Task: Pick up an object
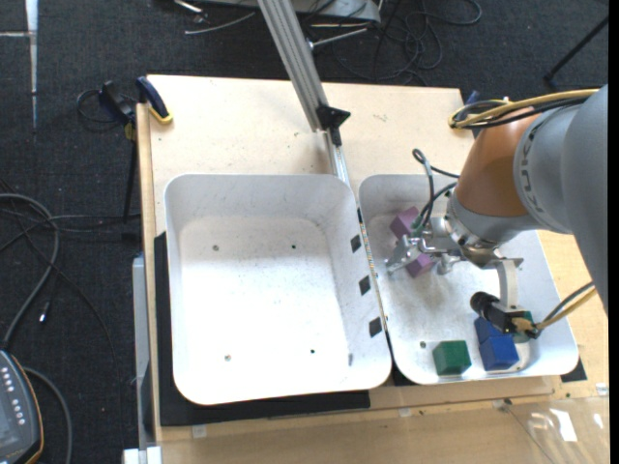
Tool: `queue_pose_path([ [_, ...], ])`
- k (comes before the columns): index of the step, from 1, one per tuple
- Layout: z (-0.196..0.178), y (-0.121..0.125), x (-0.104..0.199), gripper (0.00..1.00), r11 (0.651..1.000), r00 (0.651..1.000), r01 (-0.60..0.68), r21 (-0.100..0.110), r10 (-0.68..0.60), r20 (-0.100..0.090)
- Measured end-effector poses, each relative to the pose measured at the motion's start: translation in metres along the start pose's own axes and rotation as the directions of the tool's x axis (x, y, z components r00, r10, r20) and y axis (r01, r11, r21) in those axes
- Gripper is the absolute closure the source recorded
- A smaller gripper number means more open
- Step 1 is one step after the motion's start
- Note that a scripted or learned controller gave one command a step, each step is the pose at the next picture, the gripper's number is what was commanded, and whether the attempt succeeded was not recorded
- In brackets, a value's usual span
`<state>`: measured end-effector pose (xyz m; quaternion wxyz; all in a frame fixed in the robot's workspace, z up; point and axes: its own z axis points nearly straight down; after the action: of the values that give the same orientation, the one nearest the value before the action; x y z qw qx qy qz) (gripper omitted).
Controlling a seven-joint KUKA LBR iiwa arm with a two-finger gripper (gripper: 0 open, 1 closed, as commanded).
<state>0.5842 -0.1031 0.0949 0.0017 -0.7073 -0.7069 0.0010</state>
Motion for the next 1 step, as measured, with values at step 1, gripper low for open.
queue_pose_path([
  [1,-0.0004,0.0018,-0.0013,0.0,1.0,1.0,-0.001,-0.004,0.001,0.001],
])
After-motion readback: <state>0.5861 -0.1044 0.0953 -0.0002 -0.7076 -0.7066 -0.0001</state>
